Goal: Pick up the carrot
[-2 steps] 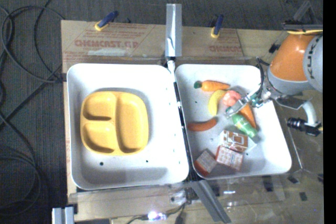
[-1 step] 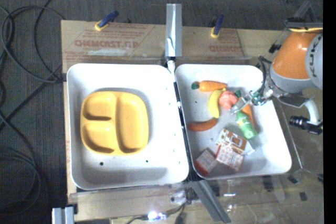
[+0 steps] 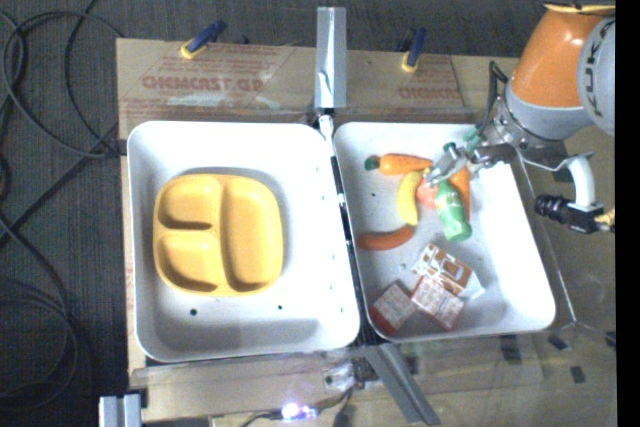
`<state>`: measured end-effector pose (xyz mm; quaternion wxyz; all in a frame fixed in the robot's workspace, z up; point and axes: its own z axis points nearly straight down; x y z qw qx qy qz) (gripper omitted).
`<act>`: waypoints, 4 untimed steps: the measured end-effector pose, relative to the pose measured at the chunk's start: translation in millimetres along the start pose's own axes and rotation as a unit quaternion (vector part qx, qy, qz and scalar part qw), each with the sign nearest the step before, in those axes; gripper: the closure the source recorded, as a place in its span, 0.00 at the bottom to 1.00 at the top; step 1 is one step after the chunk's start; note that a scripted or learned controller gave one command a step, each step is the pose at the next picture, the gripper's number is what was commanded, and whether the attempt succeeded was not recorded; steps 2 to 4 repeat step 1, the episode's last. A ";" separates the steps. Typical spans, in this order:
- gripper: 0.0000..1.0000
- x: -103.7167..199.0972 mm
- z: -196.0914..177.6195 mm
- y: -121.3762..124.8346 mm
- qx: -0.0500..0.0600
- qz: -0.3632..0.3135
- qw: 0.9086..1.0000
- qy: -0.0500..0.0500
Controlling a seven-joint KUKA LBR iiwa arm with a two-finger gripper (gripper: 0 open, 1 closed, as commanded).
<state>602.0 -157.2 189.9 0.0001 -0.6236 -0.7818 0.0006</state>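
Desk (image 3: 140,85) carries two white bins side by side. Left bin (image 3: 150,315) holds a yellow divided tray (image 3: 218,233), likely the drop spot. Right bin (image 3: 525,285) holds the clutter: boxes (image 3: 425,293) near the front, sausage (image 3: 386,237), banana (image 3: 408,197), green bottle (image 3: 453,215). Arm (image 3: 560,65) reaches in from the right. Carrot (image 3: 400,162) lies flat near the back wall, touching the banana. Tool (image 3: 445,165) sits just beside the carrot's right end; can't tell if released or clenched. Nothing visibly grasped.
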 end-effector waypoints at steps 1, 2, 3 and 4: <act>1.00 27.6 -8.0 -30.9 -0.001 -0.018 1.000 -0.001; 1.00 27.6 -8.0 -30.9 -0.001 -0.018 1.000 -0.001; 1.00 27.6 -8.0 -30.9 -0.001 -0.018 1.000 -0.001; 1.00 27.6 -8.0 -30.9 -0.001 -0.018 1.000 -0.001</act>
